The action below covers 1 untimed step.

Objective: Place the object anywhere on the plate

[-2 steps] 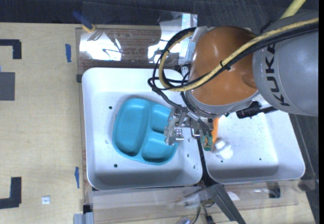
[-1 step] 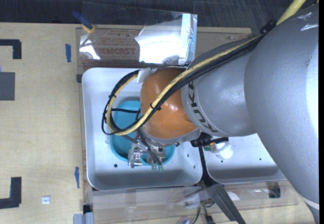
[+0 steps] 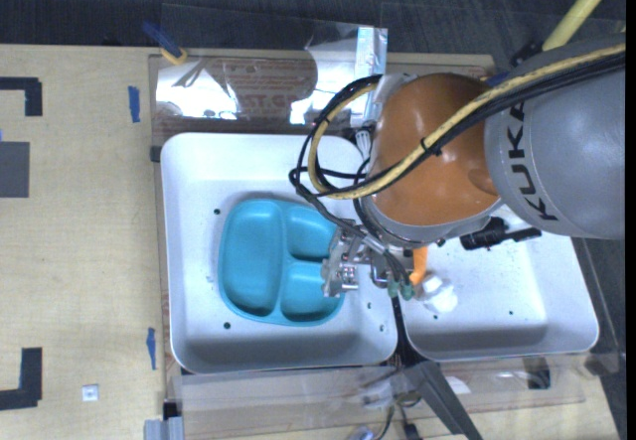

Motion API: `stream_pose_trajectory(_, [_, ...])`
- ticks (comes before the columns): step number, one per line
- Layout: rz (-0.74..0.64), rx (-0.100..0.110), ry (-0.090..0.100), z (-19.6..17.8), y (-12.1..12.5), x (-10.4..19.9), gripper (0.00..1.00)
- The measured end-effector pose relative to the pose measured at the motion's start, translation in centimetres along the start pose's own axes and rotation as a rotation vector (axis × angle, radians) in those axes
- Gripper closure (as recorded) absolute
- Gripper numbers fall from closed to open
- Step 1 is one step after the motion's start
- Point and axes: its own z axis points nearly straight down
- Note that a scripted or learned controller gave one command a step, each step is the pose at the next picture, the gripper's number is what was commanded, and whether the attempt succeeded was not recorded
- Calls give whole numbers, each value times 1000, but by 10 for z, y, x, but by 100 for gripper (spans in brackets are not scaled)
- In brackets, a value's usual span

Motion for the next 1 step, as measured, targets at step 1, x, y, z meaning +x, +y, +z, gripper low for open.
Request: stream_pose_trajectory(1, [-144, 1, 12, 78, 38, 10, 100])
